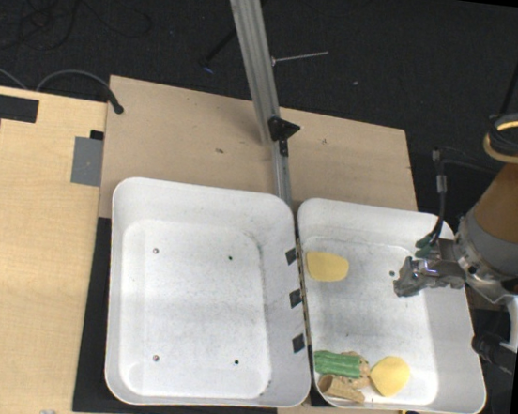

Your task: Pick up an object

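The right bin [452, 321] holds a flat yellow piece [327, 266] close to its left wall. At its front edge lie a green item [338, 362], a round yellow item [390, 375] and a tan piece [343, 388], all packed together. My gripper [407, 280] hangs over the right part of this bin, well to the right of the flat yellow piece and above the front cluster. Nothing shows between its tips.
The left bin [196, 292] sits beside the right one, with black clips [293, 277] along the shared wall. A metal rail [258, 69] slants up from behind the bins. A wooden bench top [17, 245] lies to the left.
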Controlling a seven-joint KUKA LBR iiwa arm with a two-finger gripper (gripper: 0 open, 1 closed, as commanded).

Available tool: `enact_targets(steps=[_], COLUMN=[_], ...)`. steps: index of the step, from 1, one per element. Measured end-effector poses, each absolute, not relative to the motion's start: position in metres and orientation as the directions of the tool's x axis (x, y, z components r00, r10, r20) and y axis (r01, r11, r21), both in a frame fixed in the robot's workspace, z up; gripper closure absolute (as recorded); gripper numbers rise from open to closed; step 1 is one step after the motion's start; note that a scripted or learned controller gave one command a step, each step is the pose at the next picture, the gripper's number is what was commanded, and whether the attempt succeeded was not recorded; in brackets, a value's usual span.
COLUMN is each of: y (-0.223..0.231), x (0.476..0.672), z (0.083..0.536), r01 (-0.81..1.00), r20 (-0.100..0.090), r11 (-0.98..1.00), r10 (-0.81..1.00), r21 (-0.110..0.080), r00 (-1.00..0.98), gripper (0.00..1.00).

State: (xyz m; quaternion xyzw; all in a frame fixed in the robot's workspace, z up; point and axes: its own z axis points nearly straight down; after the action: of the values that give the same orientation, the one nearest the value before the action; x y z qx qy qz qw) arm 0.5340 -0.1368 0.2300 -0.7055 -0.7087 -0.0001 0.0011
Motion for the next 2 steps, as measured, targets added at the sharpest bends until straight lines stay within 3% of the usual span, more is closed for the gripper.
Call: enact_targets(steps=[2], y=[-0.036], x=[0.553], z=[0.231], r01=[1.000], r20=[0.003], r11=[0.005], r10=[1.000], r21=[-0.003], r00=[-0.005], gripper=[1.00])
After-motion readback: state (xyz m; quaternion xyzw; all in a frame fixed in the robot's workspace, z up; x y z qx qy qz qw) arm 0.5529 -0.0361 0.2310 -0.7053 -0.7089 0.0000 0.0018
